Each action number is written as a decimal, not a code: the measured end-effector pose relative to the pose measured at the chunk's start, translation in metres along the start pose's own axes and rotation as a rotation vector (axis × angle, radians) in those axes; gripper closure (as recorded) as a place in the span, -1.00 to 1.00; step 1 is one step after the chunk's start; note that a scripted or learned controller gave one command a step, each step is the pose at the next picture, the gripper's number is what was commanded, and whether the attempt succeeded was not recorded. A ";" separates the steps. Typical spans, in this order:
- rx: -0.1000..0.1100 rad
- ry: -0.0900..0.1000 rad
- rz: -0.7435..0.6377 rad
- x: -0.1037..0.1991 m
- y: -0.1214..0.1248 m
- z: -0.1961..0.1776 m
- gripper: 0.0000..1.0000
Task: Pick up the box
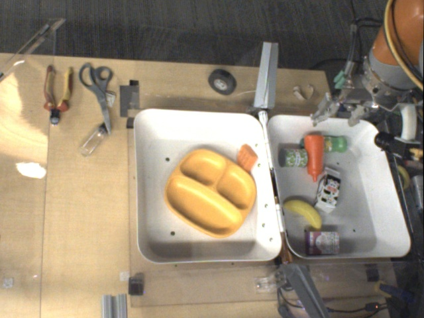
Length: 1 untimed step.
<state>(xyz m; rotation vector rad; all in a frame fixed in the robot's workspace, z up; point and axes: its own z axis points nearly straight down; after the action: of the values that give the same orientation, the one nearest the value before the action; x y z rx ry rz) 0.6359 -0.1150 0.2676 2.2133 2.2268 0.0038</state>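
We see the box (328, 189) lying flat in the right bin (387, 240), roughly in its middle: a small white carton with dark printed markings and a touch of red, turned at a slight slant. Just above it, the tip of an orange carrot (314, 155) points down towards it, and that carrot lies across a green bottle (336, 143) with a small green-labelled can (291, 156) at its left. Below and to the left of the box we find a yellow banana (303, 212), and near the bin's front edge a purple-labelled can (322, 242) on its side. The box touches none of these that we can make out, though the carrot comes very near. The gripper (339, 108) hangs over the far rim of the right bin, well apart from the box, and we cannot tell from this slant how it is set or whether it has hold of anything. In the left bin (152, 177) rests a large yellow divided dish (211, 192) with a small orange piece (246, 156) at its upper right edge.
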 end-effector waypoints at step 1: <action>0.001 0.000 -0.226 0.032 -0.002 0.135 -1.00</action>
<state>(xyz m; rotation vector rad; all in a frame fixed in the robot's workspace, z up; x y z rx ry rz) 0.6338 -0.0831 0.1326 1.9479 2.4631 0.0027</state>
